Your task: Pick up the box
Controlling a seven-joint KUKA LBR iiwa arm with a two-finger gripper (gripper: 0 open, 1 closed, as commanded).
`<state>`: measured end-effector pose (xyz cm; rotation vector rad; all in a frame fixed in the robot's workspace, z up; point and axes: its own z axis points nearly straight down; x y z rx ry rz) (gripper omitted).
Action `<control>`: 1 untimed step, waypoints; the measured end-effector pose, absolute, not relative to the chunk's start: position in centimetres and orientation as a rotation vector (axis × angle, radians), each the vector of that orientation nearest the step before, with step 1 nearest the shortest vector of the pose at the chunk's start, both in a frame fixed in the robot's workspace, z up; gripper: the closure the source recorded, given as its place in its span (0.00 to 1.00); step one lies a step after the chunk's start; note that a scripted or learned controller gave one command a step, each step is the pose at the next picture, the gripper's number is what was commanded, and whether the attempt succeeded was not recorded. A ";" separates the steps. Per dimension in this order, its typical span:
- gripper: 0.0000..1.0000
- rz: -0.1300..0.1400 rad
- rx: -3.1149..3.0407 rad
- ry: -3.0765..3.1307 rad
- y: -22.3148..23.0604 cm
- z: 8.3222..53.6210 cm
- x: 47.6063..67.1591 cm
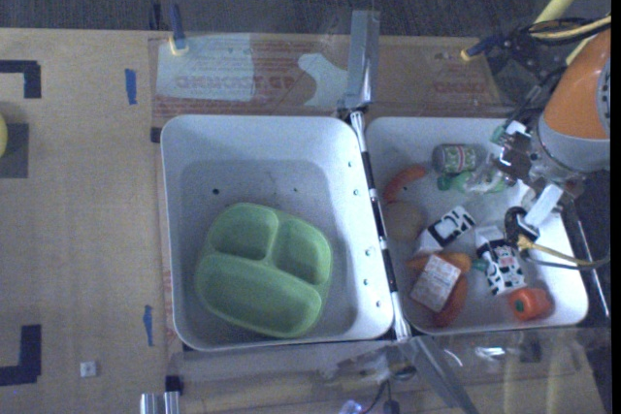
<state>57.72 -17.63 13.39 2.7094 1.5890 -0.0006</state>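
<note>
Where the grey arm (579,107) reaches over the right bin (417,145), its tool (506,158) hangs near the back wall, just beside a green-labelled can (458,157); blur makes it impossible to tell whether the tool is wide or narrow. The box (438,279), orange with a pale label, lies tilted near the front wall, partly hiding an orange item of unclear shape. The left bin (194,150) holds a green divided tray (264,267).
</note>
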 end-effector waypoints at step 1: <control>0.00 -0.002 2.941 1.103 -20.0 17.2 62.0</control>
